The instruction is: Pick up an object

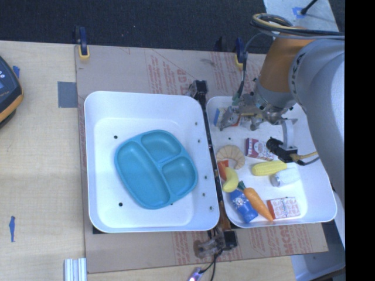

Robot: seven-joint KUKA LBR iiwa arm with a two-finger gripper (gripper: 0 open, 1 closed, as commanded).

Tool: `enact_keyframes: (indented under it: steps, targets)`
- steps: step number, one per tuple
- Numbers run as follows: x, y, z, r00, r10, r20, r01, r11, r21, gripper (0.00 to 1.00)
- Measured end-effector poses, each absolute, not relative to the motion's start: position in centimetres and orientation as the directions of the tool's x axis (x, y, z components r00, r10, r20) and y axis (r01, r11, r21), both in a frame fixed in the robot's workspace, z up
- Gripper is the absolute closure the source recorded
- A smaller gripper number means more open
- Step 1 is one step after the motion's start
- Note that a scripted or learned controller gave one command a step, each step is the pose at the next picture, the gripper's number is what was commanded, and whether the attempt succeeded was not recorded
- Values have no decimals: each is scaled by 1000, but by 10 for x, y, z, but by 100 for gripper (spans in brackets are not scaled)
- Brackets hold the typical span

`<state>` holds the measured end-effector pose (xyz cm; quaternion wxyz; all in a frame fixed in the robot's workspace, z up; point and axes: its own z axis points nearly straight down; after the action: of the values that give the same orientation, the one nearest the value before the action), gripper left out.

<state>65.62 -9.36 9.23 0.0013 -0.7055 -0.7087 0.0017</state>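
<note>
From my feed the toys sit clumped in the right bin (319, 215): glossy orange carrot (258, 203), yellow corn cob (268, 168), blue bottle (242, 206). Gripper (253, 115) hangs by that bin's far rim; can't tell its grip state. Left bin (99, 110) carries a smooth blue divided plate (155, 168).

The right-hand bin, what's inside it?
The right bin holds a carrot, corn cob, blue bottle and small cartons. The arm covers its far corner.
</note>
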Motion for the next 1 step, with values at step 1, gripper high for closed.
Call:
enact_keyframes:
  steps: [1]
  targets:
    - [607,-98,92,-5,1000,-1,1000,5,-5,0]
